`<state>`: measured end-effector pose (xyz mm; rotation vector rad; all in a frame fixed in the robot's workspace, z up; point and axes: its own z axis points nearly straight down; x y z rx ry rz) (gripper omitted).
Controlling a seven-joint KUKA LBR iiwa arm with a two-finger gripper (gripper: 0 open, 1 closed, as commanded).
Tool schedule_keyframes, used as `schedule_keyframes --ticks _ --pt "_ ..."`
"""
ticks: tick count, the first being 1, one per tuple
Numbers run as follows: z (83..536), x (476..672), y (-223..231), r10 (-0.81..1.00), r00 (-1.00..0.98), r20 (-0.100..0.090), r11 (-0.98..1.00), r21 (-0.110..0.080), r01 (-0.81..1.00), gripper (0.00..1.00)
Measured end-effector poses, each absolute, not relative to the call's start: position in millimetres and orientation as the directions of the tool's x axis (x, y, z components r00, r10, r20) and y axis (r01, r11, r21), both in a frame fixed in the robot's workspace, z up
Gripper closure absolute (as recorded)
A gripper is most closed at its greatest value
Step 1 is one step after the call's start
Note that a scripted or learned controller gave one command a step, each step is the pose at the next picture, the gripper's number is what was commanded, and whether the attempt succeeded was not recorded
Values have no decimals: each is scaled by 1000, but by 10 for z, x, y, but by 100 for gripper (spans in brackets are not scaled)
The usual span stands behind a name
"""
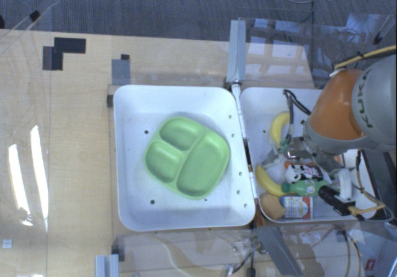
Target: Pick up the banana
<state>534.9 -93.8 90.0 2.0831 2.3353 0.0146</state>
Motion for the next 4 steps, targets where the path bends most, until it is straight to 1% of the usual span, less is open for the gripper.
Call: schedule_keyframes --ticks 1,2,3,4 --pt "881 6274 -987 996 -85 -2 85 10 996 0" --pt "1013 6298 -970 996 -91 -2 91 17 996 100" --pt "1634 5712 -933 995 -96 -1 96 6 995 100" --pt "1685 6175 -1075 997 -83 -2 83 6 997 100"
